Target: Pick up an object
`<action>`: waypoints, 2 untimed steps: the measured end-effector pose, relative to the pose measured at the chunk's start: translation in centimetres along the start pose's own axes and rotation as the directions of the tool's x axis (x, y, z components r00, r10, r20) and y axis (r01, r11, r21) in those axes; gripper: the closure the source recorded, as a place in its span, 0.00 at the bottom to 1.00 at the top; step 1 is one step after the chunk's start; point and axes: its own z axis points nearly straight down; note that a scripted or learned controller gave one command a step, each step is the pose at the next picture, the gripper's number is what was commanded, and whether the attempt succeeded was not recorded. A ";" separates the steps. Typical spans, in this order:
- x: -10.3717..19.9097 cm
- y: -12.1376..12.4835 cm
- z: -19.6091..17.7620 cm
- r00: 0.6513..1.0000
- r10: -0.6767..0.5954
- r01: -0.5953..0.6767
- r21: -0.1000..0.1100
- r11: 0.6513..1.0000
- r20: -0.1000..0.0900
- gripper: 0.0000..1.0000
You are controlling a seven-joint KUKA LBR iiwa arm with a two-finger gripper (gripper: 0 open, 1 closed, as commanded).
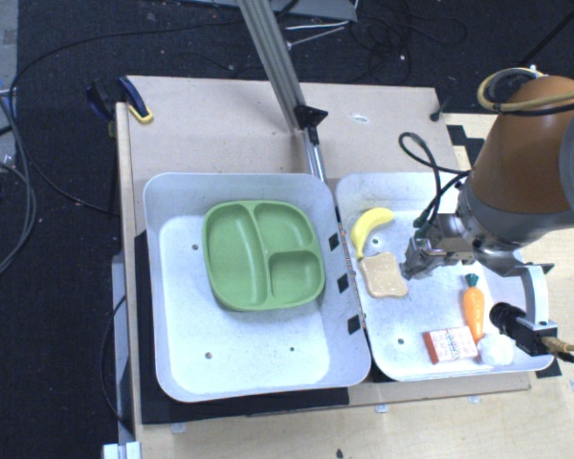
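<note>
Gripper (416, 254) low in right bin (402, 352), just right of toast (384, 275); can't tell its state. Banana (369, 228) just far of toast. Carrot (474, 310) right of gripper, red box (450, 344) near it. Green tray (264, 254) in left bin (239, 366).

Right bin (402, 357) crowded — banana (370, 228), toast (384, 275), carrot (474, 311), box (450, 344) — centre bare.

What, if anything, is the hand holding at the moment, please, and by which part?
It cannot be told. The hand is low in the right bin, at the right edge of the toast, but nothing is visibly gripped.
</note>
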 end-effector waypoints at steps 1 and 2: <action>4.7 1.6 0.0 1.000 0.001 -0.001 0.001 1.000 0.001 1.00; 9.1 2.9 1.1 1.000 0.003 -0.003 0.002 1.000 0.002 1.00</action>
